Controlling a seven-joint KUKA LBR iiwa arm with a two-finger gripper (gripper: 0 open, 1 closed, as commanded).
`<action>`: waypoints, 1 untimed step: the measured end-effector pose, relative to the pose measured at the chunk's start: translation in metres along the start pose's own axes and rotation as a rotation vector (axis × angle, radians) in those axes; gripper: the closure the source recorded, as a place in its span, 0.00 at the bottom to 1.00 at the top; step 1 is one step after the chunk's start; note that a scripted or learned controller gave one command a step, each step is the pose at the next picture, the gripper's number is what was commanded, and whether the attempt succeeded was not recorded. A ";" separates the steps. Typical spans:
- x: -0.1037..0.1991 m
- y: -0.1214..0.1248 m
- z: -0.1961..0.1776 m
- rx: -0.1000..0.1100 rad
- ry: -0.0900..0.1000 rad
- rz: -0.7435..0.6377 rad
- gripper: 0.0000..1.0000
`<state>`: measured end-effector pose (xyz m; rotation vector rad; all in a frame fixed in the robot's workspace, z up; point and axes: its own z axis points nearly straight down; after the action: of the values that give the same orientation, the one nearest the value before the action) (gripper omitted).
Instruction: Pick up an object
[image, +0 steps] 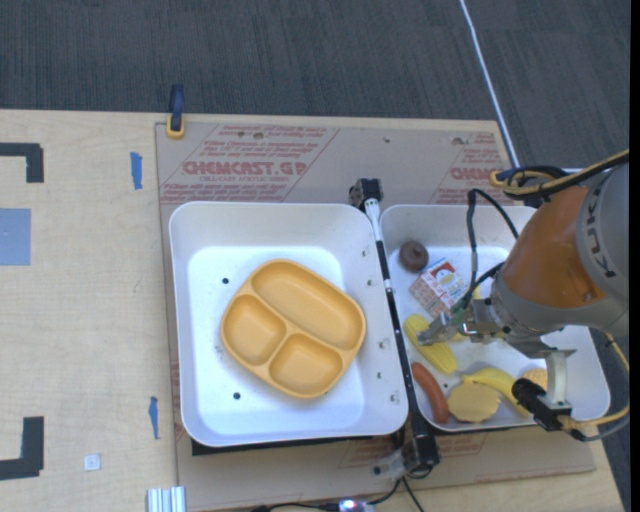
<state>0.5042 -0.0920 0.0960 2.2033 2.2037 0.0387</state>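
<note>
**Two bins side by side, items crowded in the right one**

Left bin (190, 330) holds a divided plate (292, 328), roughly centred. Right bin (600, 395) sits just beside it, rims touching. In the right bin: a small round piece (414, 255) at the far left corner, a small carton (438, 284) just in front of it, corn (432, 352) nearer still. A sausage (431, 391) lies along the left wall at the near end, a round flat piece (473, 402) right of it, a banana (493, 380) just behind that. The gripper (452, 322) hangs between carton and corn; the arm (560, 270) comes in from the right.
</note>
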 end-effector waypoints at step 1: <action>0.000 -0.010 0.000 0.003 -0.001 0.000 0.00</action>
<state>0.4942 -0.0918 0.0952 2.2039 2.2053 0.0352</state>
